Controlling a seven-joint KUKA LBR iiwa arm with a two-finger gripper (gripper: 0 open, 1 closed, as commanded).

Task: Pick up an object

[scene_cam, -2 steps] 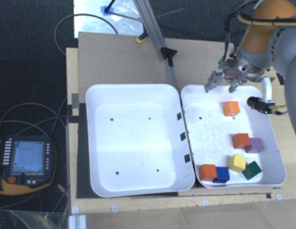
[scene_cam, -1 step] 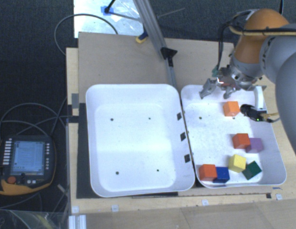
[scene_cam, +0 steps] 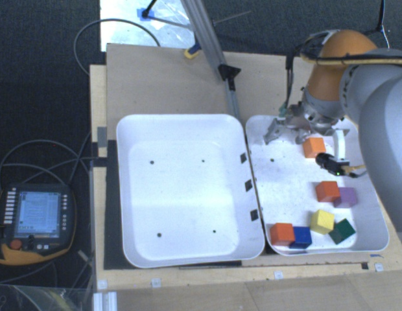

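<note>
blue block (scene_cam: 302, 237) between orange block (scene_cam: 282, 232) and yellow block (scene_cam: 322, 221); gripper (scene_cam: 293, 132) well apart.

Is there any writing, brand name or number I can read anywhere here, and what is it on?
No text can be read here.
Handheld control pad: its lit screen shows lines of text, too small and blurred to read.
Coloured blocks, for example the yellow block: plain faces, no markings visible.

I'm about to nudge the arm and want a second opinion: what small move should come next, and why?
Probably lower the gripper a little towards the orange block near the right bin's far end. That block lies just beside the gripper and apart from the others, while the red block touches the purple block, so it looks the easiest pick. I can't tell how the jaws stand.
</note>
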